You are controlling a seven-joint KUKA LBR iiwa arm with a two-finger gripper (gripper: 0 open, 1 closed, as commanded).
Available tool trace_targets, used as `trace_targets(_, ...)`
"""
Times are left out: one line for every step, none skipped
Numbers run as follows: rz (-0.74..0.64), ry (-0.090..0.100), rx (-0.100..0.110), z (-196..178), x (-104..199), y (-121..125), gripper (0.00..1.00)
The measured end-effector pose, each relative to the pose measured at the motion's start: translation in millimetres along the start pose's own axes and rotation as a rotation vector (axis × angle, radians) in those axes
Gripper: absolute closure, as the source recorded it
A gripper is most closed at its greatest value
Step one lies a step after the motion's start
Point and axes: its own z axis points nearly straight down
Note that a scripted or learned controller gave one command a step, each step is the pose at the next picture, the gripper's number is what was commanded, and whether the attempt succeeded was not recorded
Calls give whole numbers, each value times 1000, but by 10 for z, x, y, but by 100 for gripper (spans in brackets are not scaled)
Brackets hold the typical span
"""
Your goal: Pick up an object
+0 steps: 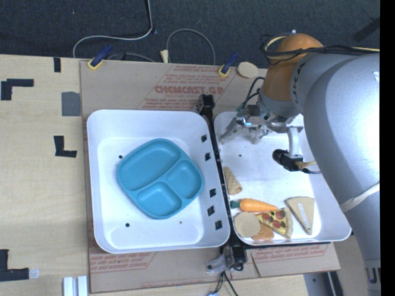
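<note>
where it hangs over right bin point(247, 159), end effector point(250, 125) (aperture unclear)

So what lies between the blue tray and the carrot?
In the camera view, the black divider where the bins meet separates the blue tray from the carrot.

The blue plate point(160, 177) looks like smooth matt plastic. Both white bins point(99, 165) seem glossy plastic. The bench point(37, 190) has a pale wood finish, under brown cardboard point(179, 88). The arm point(345, 116) is smooth grey, slightly shiny.
</note>
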Motion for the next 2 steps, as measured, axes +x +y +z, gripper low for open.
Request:
trace_targets(1,7,-4,-1031,468,-634,0)
trace_targets(5,6,0,-983,601,-1197,0)
